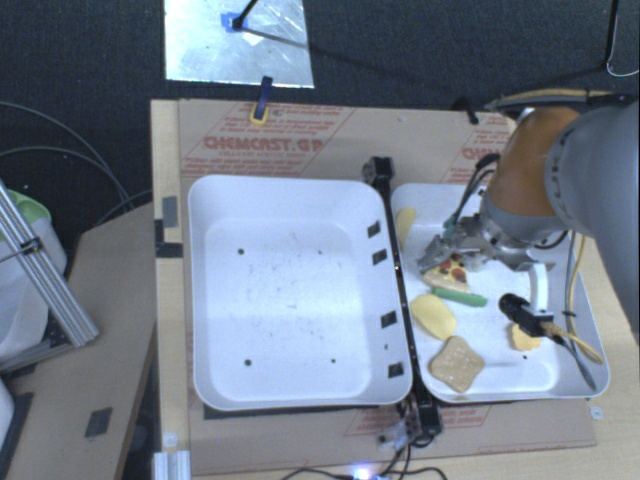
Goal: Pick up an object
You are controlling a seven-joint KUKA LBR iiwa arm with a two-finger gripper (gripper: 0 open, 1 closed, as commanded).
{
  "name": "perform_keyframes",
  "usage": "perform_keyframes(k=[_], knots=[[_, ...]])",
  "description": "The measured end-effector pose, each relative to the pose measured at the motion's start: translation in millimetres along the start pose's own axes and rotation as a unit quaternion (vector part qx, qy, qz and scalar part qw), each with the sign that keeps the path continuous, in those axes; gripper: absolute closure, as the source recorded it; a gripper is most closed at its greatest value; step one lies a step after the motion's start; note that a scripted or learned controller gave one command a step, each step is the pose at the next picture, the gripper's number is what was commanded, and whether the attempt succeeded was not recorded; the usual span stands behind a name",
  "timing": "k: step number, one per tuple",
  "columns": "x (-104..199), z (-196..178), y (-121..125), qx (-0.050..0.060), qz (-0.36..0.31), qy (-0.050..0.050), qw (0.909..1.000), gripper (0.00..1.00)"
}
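Observation:
My gripper (441, 253) reaches down into the right bin (560, 383), right over a pizza slice (446, 275) with red dots. Whether it touches the slice is unclear. Just below the slice lies a green bean-like stick (462, 296). A yellow oval piece (434, 315) and a tan cracker (456, 363) sit nearer the front of that bin. A pale yellow piece (404, 223) rests against the bin's left wall. A small yellow-orange piece (521, 339) lies to the right.
The left bin (210, 208) stands beside the right one, joined by a black divider with clips (386, 258). The grey arm with its orange band (525, 173) crosses over the right bin's far right part.

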State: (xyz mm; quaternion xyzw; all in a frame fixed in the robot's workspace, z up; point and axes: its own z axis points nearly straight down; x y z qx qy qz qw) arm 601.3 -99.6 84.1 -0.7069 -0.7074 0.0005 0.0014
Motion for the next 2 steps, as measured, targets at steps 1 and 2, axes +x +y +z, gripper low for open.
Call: perform_keyframes(k=[1, 2], knots=[[-1.0, -11.8, 3.2, -0.004, 0.000, -0.001, 1.0000, 1.00], [85.9, -159.2, -27.4, -0.009, -0.007, 0.002, 0.9999, 1.00]])
